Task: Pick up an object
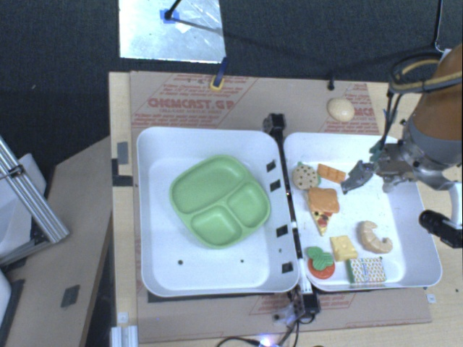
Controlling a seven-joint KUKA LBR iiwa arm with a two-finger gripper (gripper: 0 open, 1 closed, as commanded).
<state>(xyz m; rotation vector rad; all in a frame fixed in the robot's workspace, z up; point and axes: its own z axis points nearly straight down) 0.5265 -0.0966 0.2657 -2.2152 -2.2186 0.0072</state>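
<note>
While the tool [359,176] hangs with fingers spread and nothing between them, at the right bin's [414,215] two o'clock, the croissant [374,237] at five o'clock looks light, stiff and smooth, best pinched across its thick middle

Toy foods [325,202] (right bin [416,266]), green plate [219,201]

Grey arm [423,147], orange band [441,107]
</note>
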